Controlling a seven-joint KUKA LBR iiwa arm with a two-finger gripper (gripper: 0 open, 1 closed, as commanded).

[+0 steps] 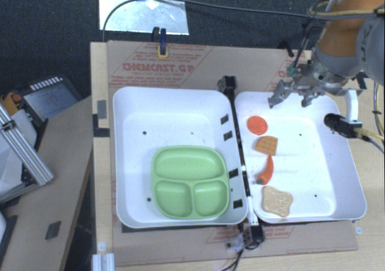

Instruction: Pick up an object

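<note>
While the gripper [293,96] hangs over the right bin's [337,161] far edge, fingers spread, nothing betw. them, step is approach. 4 items lie along the bin's left side; nearest: red disc [257,124]. Next: lower onto it, close.

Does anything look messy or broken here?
Nothing stands out. The green tray sits flat in the left bin. The red disc, cracker, carrot and toast lie apart in the right bin, whole. The end effector hangs open above its far edge.
</note>
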